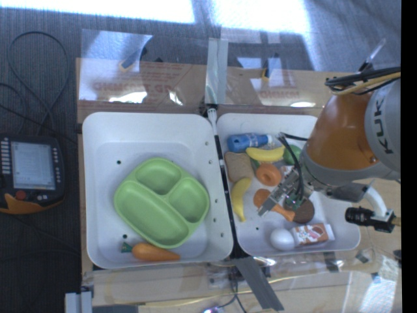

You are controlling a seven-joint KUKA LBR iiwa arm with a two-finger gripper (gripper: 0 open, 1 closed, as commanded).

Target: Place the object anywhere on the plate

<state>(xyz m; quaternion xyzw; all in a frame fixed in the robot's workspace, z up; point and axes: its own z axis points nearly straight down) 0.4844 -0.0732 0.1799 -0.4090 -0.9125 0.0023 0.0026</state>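
We see the gripper point(281, 196) low in the right bin point(339, 243), above an orange carrot-shaped toy point(276, 205); whether it grips, we cannot tell. The green, three-compartment plate point(163, 201) sits in the left bin point(104, 142).

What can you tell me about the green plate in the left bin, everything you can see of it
The green plate is a light green, rounded dish that looks like moulded plastic, split by raised ridges into three compartments: one long one along its lower left and two smaller ones toward its upper right. It lies flat, right way up, on the floor of the left bin, turned at a slant to the bin's walls. No food lies in its compartments. A toy carrot lies just past its lower edge, close to the rim; actual contact cannot be judged.
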